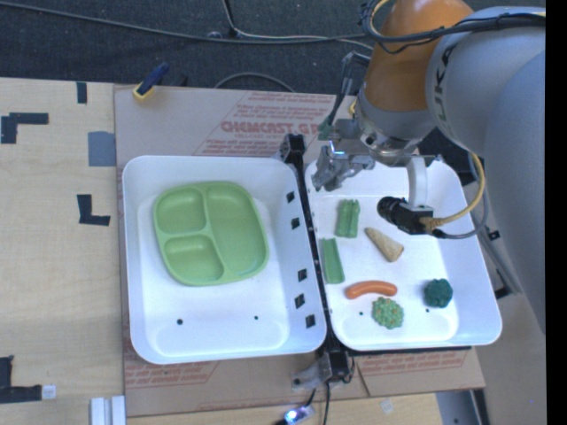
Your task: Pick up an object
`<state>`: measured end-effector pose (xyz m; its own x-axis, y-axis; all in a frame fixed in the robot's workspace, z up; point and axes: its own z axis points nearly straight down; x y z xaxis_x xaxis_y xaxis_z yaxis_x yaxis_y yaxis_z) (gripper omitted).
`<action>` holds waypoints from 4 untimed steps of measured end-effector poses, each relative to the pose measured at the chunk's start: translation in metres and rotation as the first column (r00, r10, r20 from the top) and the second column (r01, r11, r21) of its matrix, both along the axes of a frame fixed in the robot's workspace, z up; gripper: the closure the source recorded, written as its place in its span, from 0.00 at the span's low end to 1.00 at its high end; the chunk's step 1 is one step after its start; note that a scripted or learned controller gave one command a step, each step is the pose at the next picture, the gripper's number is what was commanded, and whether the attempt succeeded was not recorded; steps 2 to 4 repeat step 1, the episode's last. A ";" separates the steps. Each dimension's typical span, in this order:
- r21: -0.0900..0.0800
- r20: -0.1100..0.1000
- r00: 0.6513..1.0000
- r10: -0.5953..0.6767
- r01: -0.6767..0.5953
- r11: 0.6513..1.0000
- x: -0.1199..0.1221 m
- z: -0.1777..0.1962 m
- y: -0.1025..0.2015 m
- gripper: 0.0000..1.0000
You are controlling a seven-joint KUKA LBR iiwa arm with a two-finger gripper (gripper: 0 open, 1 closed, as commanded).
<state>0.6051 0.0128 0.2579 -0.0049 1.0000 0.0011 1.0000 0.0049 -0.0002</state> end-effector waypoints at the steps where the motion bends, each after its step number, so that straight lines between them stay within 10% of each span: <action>1: -0.001 -0.001 1.000 0.000 0.000 1.000 0.014 -0.003 0.047 1.00; 4: -0.001 -0.001 1.000 0.000 0.000 1.000 0.014 -0.003 0.047 1.00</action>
